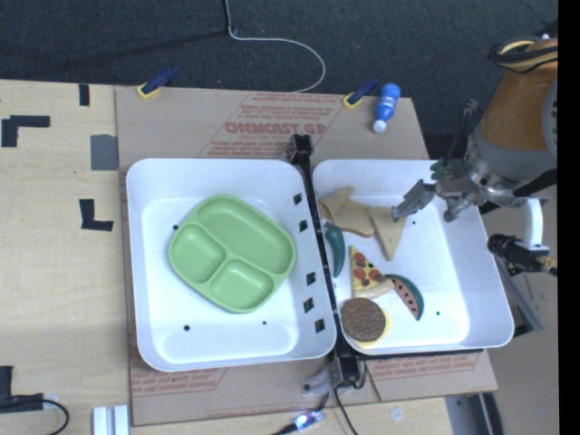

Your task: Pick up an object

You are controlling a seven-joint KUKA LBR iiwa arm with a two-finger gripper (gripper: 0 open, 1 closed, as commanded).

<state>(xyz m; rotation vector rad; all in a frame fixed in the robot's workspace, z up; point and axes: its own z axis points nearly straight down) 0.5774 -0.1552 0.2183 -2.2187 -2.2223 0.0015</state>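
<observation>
The toast slice (385, 232) lies at 12 o'clock in the right bin (471, 279), beside another toast piece (343, 210). The gripper (426, 203) hovers spread and empty just beside it; descend straight, centred, then close.

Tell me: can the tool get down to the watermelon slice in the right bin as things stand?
Probably yes. The watermelon slice lies uncovered beside the pizza slice, with bare bin floor to its right; the tool hangs over the same bin.
</observation>
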